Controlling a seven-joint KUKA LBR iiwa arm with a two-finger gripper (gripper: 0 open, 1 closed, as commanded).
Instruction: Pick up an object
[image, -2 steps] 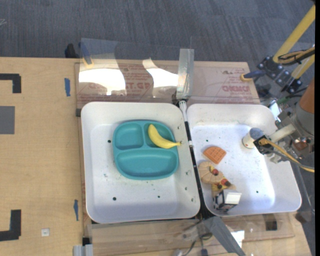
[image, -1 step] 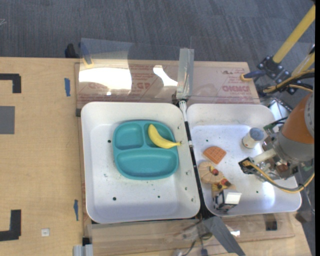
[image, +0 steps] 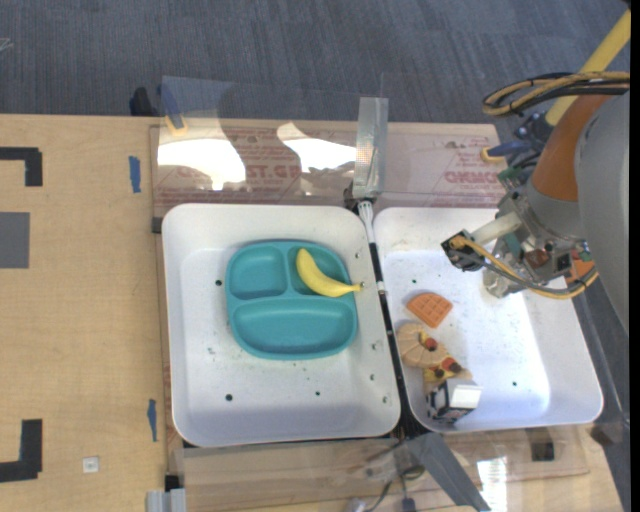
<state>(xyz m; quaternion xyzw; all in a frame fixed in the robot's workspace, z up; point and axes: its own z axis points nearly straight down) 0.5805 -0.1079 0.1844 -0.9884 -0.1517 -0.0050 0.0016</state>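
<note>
Camera view, from above: the gripper hangs over the right bin's far side; whether its jaws are released or clenched cannot be told. Nearest lies a small orange waffle, flat on the bin floor. It looks light and stiff; best taken across opposite edges.
</note>
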